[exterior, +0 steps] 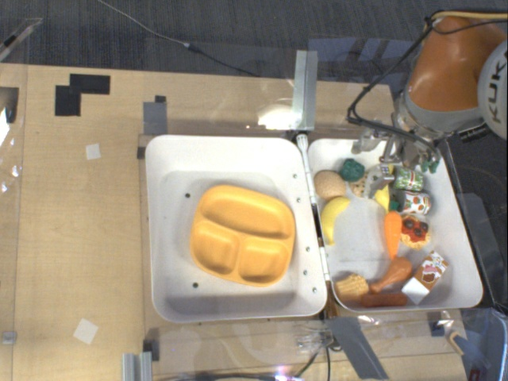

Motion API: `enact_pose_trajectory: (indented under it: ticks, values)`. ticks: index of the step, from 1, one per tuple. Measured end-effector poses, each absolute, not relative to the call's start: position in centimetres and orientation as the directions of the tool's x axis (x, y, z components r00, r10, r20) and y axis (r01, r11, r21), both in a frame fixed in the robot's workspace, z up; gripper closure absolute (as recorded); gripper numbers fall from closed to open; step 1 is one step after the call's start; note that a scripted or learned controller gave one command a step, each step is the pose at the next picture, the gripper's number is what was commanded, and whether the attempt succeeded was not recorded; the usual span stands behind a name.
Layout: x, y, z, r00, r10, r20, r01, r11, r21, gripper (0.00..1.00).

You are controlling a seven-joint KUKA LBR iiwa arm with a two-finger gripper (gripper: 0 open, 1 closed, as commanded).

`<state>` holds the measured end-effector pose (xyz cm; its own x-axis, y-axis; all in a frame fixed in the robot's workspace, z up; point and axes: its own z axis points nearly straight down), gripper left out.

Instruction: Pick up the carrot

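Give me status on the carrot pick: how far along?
Done: the arm is over the right bin, with the tool above its far end. In hand: nothing visibly gripped. Left: the whole pick. The carrot lies flat among the toy food, nearer the camera than the tool.

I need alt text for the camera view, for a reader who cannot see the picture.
A robot arm's end effector hangs over the far part of the right white bin, which holds toy food including an orange carrot, a yellow banana and a chicken drumstick. The left white bin holds a yellow divided tray.
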<state>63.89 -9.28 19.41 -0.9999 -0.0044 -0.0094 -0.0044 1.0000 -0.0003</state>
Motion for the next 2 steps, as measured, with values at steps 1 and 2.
enact_pose_trajectory:
  ticks: [1,2]
  values:
    - [58.2,-11.5,9.4,-0.998,0.057,-0.004,0.057,0.998,0.001,0.00]
    - [58.6,-11.4,10.9,-0.999,0.050,-0.019,0.050,0.999,-0.001,1.00]
